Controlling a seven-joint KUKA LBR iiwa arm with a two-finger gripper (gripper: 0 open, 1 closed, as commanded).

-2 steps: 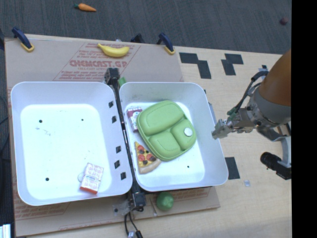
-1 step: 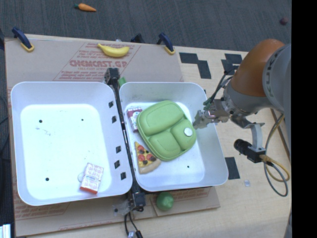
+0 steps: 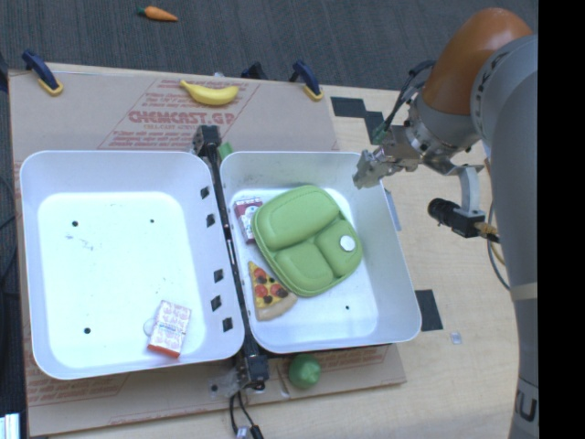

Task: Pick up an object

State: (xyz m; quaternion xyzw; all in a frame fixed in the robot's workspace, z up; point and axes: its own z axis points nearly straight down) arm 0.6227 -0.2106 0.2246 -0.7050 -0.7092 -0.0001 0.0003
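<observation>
A green divided plate [image 3: 305, 240] lies upside down in the right bin [image 3: 388, 282], covering much of its floor. A toy pizza slice [image 3: 266, 293] lies at its lower left, and a small dark red packet [image 3: 247, 219] sticks out at its upper left. The left bin [image 3: 37, 273] holds a small red and white box [image 3: 169, 327] near its front. My gripper [image 3: 368, 169] hangs over the right bin's back right corner, above and to the right of the plate. I see nothing held in it.
A toy banana [image 3: 211, 91] lies on the cardboard behind the bins. A green ball [image 3: 304, 370] sits in front of the right bin. A toy carrot [image 3: 159, 13] lies on the floor. Blue clamps [image 3: 42, 71] hold the board's back edge.
</observation>
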